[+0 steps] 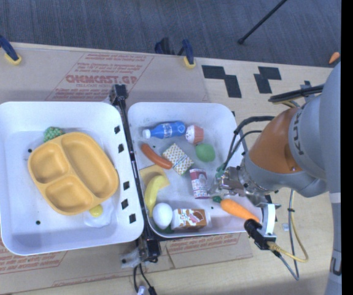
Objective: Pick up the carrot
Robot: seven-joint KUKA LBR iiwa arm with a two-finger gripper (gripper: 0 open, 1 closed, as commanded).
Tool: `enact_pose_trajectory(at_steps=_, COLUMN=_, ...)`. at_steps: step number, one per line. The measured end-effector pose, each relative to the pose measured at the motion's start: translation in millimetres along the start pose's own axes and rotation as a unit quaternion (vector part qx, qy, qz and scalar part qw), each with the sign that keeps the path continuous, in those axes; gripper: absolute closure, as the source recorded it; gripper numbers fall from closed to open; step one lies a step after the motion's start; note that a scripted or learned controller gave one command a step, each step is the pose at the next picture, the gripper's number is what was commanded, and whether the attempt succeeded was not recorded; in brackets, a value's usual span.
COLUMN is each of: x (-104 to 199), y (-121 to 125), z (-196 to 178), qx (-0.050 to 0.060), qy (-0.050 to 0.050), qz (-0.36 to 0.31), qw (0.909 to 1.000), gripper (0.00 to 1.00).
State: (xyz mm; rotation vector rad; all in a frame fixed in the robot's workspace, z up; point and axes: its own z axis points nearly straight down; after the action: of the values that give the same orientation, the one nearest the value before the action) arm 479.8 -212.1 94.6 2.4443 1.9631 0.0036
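Approach is finishing: gripper (220, 191) is hovering by carrot (239, 210), lower right; jaw state unreadable. Next: descend and grasp.

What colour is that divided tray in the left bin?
Yellow-orange divided tray, seen in the camera view.

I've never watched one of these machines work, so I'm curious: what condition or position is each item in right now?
carrot: lying near the right bin's right rim, just under the gripper.
blue bottle: on its side.
red can: lying on its side.
banana: lying flat, unpeeled.
egg: whole.
yellow tray: lying flat in the left bin, tilted askew.
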Motion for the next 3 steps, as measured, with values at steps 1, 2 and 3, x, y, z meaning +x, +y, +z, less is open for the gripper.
enact_pose_trajectory(at_steps=1, x=0.9, y=-2.3, z=2.8, qx=0.004, qy=0.001, qz=0.0, qw=1.0, gripper=0.0)
enact_pose_trajectory(at_steps=2, x=0.9, y=-2.3, z=2.8, qx=0.004, qy=0.001, qz=0.0, qw=1.0, gripper=0.0)
enact_pose_trajectory(at_steps=3, x=0.9, y=-2.3, z=2.8, qx=0.004, qy=0.001, qz=0.0, qw=1.0, gripper=0.0)
